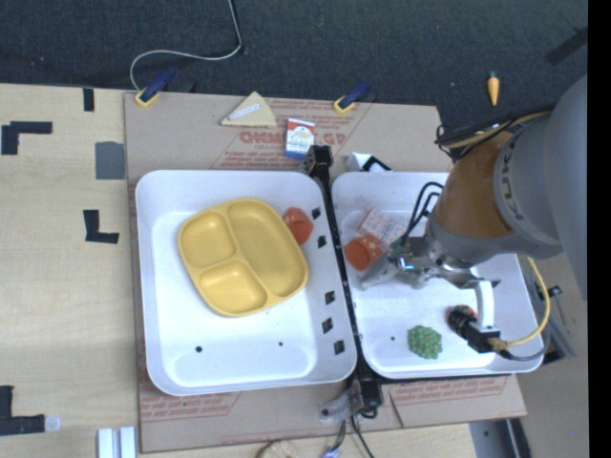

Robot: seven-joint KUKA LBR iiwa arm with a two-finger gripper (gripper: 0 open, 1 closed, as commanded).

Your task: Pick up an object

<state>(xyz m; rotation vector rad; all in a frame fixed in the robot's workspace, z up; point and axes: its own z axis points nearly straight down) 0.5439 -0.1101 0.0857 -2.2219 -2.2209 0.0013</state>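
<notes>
A grey KUKA arm with an orange band reaches in from the right over the right-hand white bin (516,356), its gripper (389,265) lowered toward the bin floor near the upper left corner. Directly off the gripper's tip, on the side toward the divider between the bins, sits a small red-orange object (362,252), rounded and with no clear long axis; it looks to be touching or just beside the fingertips. Whether the jaws are spread or closed cannot be told from this angle, as the wrist and its cables cover them, and nothing can be seen held between them.

Just above the red-orange piece lies a flat clear packet (381,223) with red print. A green broccoli-like toy (425,342) rests well apart, toward the bin's near edge. In the left bin (239,365) a yellow three-compartment plate (242,255) lies tilted, with a second red-orange object (299,224) just beside its upper right rim.

Judged from this, the red-orange object in the right bin is the likely target, and the pick depends on the gripper shifting slightly left toward the divider to straddle it.
</notes>
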